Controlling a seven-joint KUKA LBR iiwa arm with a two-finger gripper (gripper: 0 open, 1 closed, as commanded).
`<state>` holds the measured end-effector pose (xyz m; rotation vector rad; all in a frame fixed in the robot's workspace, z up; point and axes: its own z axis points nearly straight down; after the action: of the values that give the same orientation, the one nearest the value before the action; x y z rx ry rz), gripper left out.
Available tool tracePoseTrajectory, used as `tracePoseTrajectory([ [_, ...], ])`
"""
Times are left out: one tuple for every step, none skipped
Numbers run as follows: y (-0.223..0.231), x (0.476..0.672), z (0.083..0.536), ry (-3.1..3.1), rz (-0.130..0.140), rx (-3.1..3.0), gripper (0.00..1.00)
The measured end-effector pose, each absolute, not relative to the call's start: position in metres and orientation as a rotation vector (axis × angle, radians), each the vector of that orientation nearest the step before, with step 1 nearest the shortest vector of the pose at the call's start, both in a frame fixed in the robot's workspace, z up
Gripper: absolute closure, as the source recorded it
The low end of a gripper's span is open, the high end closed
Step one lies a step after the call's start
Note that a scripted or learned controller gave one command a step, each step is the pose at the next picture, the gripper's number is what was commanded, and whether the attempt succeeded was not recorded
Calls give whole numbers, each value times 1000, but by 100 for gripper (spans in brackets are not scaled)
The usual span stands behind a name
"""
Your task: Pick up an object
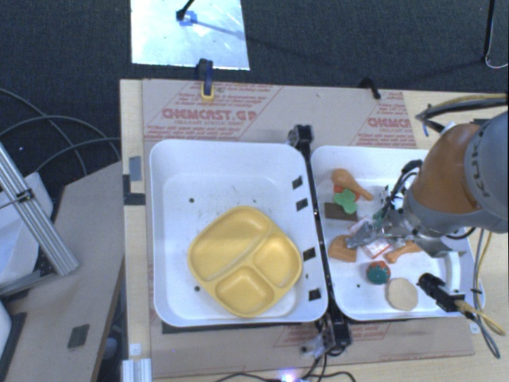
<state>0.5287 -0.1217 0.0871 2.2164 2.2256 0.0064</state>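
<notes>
**Gripper low in the right bin, among the small objects**

From my remote station I see the arm (457, 177), grey with its orange band, reaching in from the right over the right bin (326, 161). Its gripper (367, 233) sits low near the middle of that bin, pointing left. I cannot tell whether the gripper is released or clenched, nor whether anything sits in its grasp; the metal parts blur into the objects below.

Candidate objects all lie in the right bin. At the far side, an orange carrot-like piece (350, 183) lies just beside a green piece (347, 201). A small dark block (334, 210) rests near the bin's left wall. An orange-brown lump (343, 249) lies just left of the gripper, close to it or touching. A small red-and-white item (375, 250) and an orange stick-shaped piece (402, 251) lie beside the gripper on its near side. Nearer still are a green-and-red ball (378, 273) and a pale oval object (402, 294).

The left bin (171, 165) holds a yellow sectioned plate (245, 259) with three compartments.
</notes>
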Motion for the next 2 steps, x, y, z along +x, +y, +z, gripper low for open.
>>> tracePoseTrajectory([
  [-123,485,84,2222,-1,2223,0],
  [-123,488,95,2220,5,2218,100],
])
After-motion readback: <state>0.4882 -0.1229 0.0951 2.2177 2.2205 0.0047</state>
